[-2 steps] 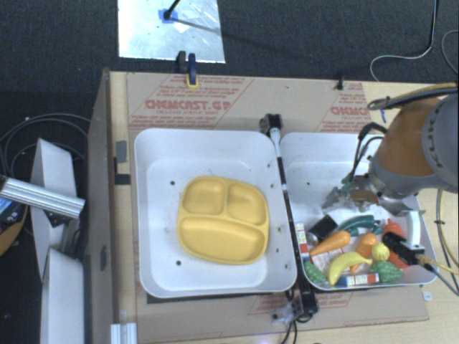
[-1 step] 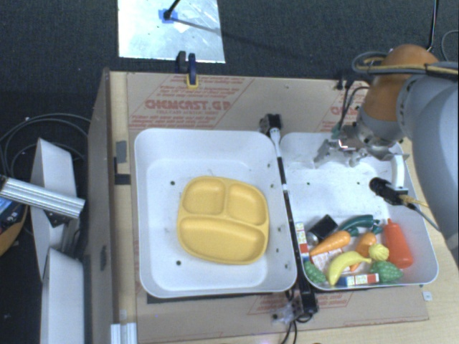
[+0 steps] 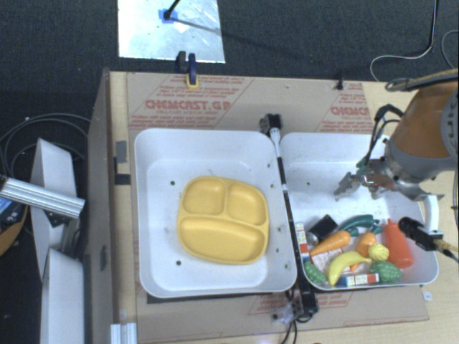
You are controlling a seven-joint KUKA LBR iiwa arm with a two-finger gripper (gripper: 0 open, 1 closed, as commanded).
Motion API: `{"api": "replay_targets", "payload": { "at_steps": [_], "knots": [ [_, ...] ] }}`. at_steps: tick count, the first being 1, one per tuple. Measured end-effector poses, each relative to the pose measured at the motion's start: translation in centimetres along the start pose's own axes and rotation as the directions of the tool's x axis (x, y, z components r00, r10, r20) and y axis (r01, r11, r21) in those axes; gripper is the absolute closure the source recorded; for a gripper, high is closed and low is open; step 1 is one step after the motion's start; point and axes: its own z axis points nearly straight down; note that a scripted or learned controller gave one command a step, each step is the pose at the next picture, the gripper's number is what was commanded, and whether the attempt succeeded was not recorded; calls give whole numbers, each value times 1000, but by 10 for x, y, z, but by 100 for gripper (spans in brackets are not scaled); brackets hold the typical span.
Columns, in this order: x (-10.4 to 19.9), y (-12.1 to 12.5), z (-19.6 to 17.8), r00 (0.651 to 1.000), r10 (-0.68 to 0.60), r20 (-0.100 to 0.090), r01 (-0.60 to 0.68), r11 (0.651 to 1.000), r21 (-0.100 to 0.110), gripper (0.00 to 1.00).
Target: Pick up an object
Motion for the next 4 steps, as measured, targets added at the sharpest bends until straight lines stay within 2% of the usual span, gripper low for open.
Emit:
{"api": "replay_targets", "payload": {
  "at_steps": [1,2,3,4],
  "knots": [
    [21,-39,41,1000,1,8,-1,1000,-29,0],
    [15,54,60,1000,-2,0,2,1000,-1,0],
    [-16,95,7,1000,-3,2,3,1000,-4,0],
    [-63,89,-49,1000,-1,3,1,1000,-4,0]
  ]
}}
